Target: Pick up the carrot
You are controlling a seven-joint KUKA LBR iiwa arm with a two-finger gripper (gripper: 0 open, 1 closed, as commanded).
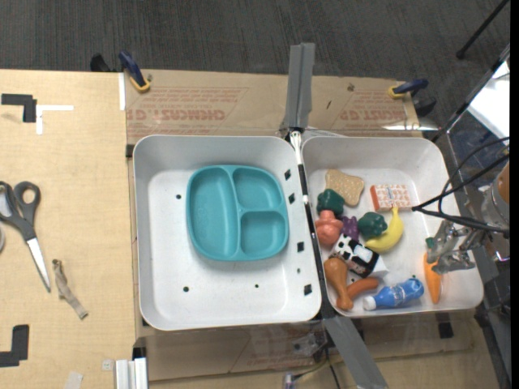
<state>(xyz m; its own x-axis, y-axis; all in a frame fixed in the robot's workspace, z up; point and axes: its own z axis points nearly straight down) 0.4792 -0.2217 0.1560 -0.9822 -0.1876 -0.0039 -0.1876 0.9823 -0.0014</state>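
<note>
- Hovering at the right wall of the right bin (430, 148), my pincer (451, 254) sits just above the carrot (432, 280), which lies against that wall near the front corner, orange and pointing toward the front rim.
- My pincer's state I cannot tell; metal and cables blur together there, and nothing shows the carrot held.
- Risk, as I judge it: the carrot hugs the wall, so one side of my pincer may strike the rim or ride over the carrot and close on nothing.
- Another risk: the blue and white bottle (395, 294) lies just beside the carrot's tip and could get nudged or caught along with it.
- Right bin also holds a banana (391, 231), a slice of bread (345, 186), a small red-and-white box (391, 195), a drumstick (339, 278) and other toy food crowded toward the left side.
- Left bin (162, 241) holds a teal divided plate (238, 212), nothing on it.
</note>
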